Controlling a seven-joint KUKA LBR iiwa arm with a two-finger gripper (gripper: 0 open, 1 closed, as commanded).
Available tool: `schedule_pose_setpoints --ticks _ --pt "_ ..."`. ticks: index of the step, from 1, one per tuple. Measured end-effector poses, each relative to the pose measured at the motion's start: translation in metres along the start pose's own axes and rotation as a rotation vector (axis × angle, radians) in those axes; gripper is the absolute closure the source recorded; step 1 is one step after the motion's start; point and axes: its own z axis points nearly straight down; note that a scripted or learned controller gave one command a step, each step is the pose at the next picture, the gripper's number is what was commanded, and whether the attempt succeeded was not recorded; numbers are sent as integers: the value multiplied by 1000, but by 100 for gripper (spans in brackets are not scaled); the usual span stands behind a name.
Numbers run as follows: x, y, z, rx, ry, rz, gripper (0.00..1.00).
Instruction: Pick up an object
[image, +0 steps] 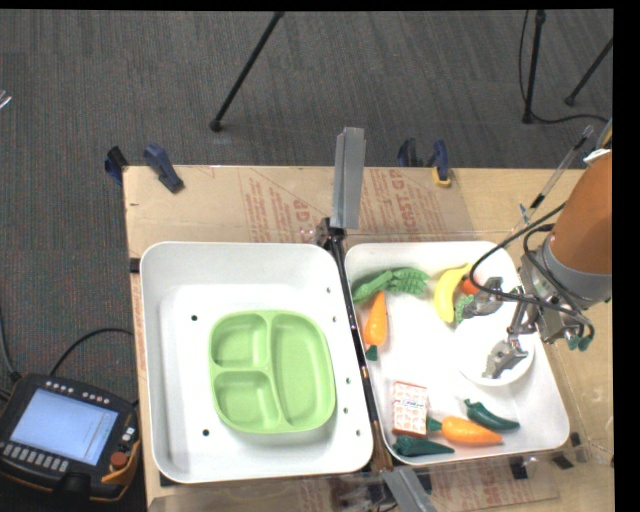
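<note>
My gripper (503, 357) hangs low over a small white bowl (478, 372) at the right side of the right bin (450, 250). I see nothing held in it. Toy foods lie in this bin: a yellow banana (447, 292) and a green pea pod (385, 282) at the back, and an orange carrot (376, 320) by the left wall. At the front are a small printed box (409, 408), a second carrot (470, 431) and a green pepper (492, 415). The arm's wrist covers the bin's right rim.
The left bin (170, 300) holds a green divided plate (272, 372). A grey upright post (348, 180) stands behind the seam between the bins. A teach pendant (65, 430) lies on the floor at lower left. Tripod legs stand behind the bench.
</note>
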Motion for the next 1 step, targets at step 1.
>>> schedule_pose_setpoints --ticks 1 --pt "48 -19 109 4 -15 63 0"
